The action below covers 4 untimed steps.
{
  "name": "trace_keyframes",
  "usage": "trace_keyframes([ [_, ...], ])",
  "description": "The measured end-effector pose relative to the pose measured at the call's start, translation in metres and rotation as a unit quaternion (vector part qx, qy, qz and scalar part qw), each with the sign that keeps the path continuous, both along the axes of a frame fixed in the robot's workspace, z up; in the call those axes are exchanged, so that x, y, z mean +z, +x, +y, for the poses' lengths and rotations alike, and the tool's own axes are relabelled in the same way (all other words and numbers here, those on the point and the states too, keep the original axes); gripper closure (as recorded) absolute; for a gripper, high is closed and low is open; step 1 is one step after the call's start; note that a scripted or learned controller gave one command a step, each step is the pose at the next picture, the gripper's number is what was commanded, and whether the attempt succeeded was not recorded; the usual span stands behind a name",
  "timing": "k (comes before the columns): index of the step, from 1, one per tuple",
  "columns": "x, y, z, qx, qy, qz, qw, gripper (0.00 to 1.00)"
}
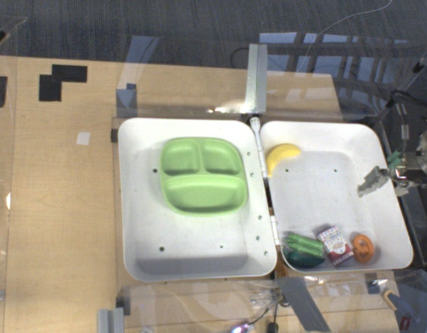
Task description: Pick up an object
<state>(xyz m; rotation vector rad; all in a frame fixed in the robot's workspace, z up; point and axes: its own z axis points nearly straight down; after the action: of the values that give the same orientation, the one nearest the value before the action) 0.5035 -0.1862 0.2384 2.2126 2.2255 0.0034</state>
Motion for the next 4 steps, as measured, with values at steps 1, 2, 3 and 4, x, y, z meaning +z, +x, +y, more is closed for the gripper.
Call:
trace_keyframes([
  [1, -0.097, -0.016, -0.019, -0.011, 0.0002, 0.001, 0.9999, 0.0],
  [2, -0.147, 0.037, 0.06, 0.052, -0.0006, -0.005, 0.9986, 0.0],
  [3, -0.096, 0.039, -0.007, 0.017, -0.0006, -0.001, 0.9998, 0.0],
  [4, -0.058, -0.016, -0.02, -0.068, 0.0002, 0.0, 0.9977, 0.0],
])
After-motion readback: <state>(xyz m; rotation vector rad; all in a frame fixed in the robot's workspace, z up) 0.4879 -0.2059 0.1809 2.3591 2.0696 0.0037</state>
